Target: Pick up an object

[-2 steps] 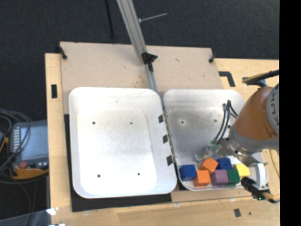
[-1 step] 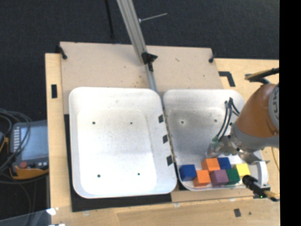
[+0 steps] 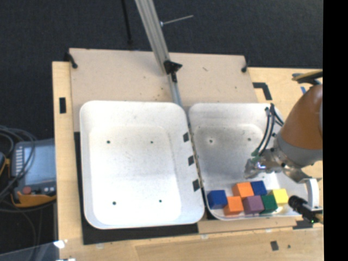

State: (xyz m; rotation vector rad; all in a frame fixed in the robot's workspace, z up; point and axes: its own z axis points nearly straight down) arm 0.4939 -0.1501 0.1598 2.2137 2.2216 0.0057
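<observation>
Several small blocks lie clustered at the near edge of the right bin (image 3: 228,118): a blue block (image 3: 217,198) at the left, an orange block (image 3: 244,189), a second blue block (image 3: 259,187), another orange block (image 3: 234,204), a purple block (image 3: 253,204), a green block (image 3: 268,202) and a yellow block (image 3: 280,195). My gripper (image 3: 255,167) hangs over the right side of this bin, just behind the orange and blue blocks. I see no block held in it. The arm's orange band (image 3: 307,124) rises behind it at the right.
The left bin (image 3: 136,162) lies beside the right one, divided from it by a rim with black clips (image 3: 191,159). A slanted metal post (image 3: 155,34) stands behind the bins. A control pendant (image 3: 32,170) with cables sits off the bench at far left.
</observation>
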